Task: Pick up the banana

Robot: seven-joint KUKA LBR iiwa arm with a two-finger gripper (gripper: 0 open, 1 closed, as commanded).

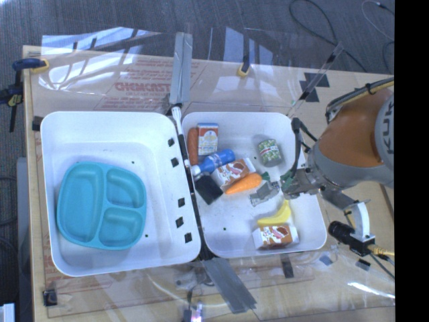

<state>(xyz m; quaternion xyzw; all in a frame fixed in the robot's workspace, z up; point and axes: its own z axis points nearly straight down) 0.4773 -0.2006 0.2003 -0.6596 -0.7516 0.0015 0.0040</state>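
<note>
Gripper (267, 192) is low in the right bin (236, 119), near its right wall, reaching in from the right edge w/ the grey arm and orange band (354, 136) behind it. Finger spread: can't tell, the metal tip is small and blurred. Nothing visibly between the fingers. Tip sits just beside the carrot (242, 184) and just above the banana (276, 215); contact w/ either can't be made out.

Banana: yellow, short curved piece, lying flat on the bin floor toward the front right corner, touching the top of a small red/white carton (275, 236).

Other stuff in right bin: green can (269, 151) near the back right, blue bottle (214, 162) mid-left, another carton (208, 139) at back left. Left bin (100, 123) carries a teal divided tray (102, 205).
</note>
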